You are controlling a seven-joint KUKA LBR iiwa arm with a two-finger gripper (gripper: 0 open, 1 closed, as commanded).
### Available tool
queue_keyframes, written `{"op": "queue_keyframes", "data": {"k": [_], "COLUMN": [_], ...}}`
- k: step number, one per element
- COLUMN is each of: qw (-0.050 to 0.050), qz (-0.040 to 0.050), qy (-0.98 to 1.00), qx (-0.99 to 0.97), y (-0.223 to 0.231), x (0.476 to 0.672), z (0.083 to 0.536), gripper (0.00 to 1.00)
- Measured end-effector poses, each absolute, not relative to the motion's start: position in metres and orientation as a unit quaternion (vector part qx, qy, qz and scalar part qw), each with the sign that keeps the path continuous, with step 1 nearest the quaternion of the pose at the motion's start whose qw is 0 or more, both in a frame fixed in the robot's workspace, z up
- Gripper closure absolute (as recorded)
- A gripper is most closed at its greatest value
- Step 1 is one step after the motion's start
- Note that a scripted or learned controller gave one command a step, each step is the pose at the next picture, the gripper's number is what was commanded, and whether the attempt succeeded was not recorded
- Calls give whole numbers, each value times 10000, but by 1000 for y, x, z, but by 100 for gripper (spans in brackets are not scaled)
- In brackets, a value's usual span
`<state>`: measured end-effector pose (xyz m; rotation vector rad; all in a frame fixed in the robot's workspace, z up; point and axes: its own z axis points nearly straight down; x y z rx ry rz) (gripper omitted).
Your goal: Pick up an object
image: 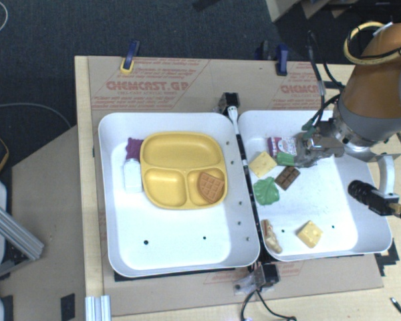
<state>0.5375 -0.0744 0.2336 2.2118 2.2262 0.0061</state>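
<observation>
Our pincer (pixel 306 150) hung low over the right bin (pixel 334 243), in its upper part near the far wall, and we could not tell from this slanted view how it stood, since the wrist and cables crowded over it. Nothing could be seen caught in it, so we judged the pick not yet made. We took the chocolate bar (pixel 287 176) as the likeliest thing to lift: it lay just below and a little left of the pincer, close under it, with its long axis running on a diagonal, upper right to lower left. To reach it we judged the pincer would need a short shift toward the near side of the bin and a turn so as to close across the bar's narrow width. Around the bar we saw the rest of that bin's load: a pale yellow cheese wedge (pixel 262 164) just to its left, a green leafy piece (pixel 266 191) below and left of it, a purple and white packet (pixel 278 146) above it, right beside the pincer, a second cheese cube (pixel 310 234) well below it, and a tan bread-like piece (pixel 271 237) against the bin's left wall. In the left bin (pixel 167 246), well left of the bar, lay a yellow divided tray (pixel 180 154) with a waffle (pixel 212 186) in its lower right compartment, and a white bottle (pixel 131 174) with a purple item (pixel 133 148) touching the tray's left edge.
</observation>
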Motion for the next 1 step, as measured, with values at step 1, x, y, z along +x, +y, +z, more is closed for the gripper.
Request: {"op": "queue_keyframes", "data": {"k": [1], "qw": [17], "qz": [18], "qy": [7092], "qx": [7050], "y": [-39], "x": [569], "z": [237], "gripper": [100]}}
